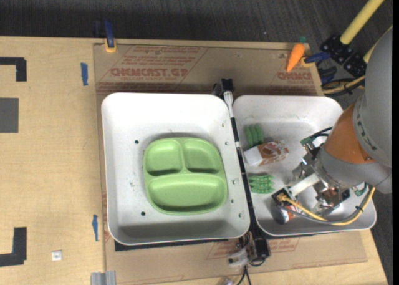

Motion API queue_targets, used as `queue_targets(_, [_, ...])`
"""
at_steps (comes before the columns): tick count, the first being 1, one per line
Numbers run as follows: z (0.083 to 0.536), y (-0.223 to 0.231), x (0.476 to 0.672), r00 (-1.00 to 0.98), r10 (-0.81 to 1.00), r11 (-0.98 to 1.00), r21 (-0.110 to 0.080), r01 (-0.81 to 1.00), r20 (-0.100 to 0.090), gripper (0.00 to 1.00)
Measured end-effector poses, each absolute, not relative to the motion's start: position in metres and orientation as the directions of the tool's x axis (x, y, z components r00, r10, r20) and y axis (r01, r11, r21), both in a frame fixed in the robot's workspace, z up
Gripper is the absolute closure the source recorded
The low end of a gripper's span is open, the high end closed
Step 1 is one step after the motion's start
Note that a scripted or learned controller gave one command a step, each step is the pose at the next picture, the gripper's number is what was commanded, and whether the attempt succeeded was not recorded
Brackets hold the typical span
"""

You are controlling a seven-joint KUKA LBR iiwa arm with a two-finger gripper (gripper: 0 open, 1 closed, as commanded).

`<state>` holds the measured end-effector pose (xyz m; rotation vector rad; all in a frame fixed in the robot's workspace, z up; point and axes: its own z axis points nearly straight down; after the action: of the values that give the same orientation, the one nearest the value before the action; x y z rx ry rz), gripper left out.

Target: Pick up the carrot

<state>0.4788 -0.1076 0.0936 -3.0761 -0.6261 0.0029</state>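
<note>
Divided plate (184, 174) in left bin (118, 153); carrot (295, 57) behind right bin (280, 110).

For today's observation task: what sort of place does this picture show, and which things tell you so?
Most likely a robotics lab test bench. A grey robot arm reaches into one of two white bins; a green divided plate sits in the other, on a taped cardboard sheet.

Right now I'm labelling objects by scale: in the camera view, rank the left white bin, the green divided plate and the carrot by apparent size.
1. left white bin, largest.
2. green divided plate, lying inside that bin.
3. carrot, smallest, on the board beyond the right bin; it lies farther from the camera, but the gap is too large to matter.
</note>
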Motion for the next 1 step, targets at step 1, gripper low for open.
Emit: queue_targets(1, [0.0894, -0.1314, 0.481, 0.718, 0.696, -0.718, -0.005, 0.696, 0.007, 0.0])
